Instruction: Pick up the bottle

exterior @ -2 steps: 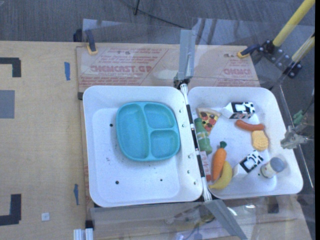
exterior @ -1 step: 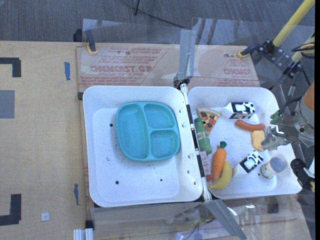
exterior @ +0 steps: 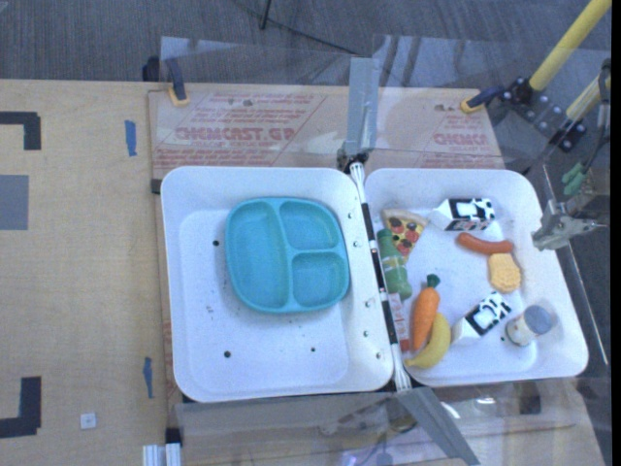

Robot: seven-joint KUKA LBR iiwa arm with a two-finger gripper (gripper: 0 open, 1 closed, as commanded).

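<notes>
While we look down on the bench, the left bin (exterior: 194,357) bears a teal divided plate (exterior: 288,254). In the right bin (exterior: 558,357) we find the green bottle (exterior: 395,265) lying along the left wall, beside the carrot (exterior: 423,311) and banana (exterior: 433,346). The gripper (exterior: 558,229) hangs at the right rim; we cannot tell its jaws' state.

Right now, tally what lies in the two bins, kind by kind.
Divided plate: 1
Bottle: 1
Pizza slice: 1
Cartons: 2
Sausage: 1
Cookie: 1
Carrot: 1
Banana: 1
Can: 1
Total: 10
</notes>
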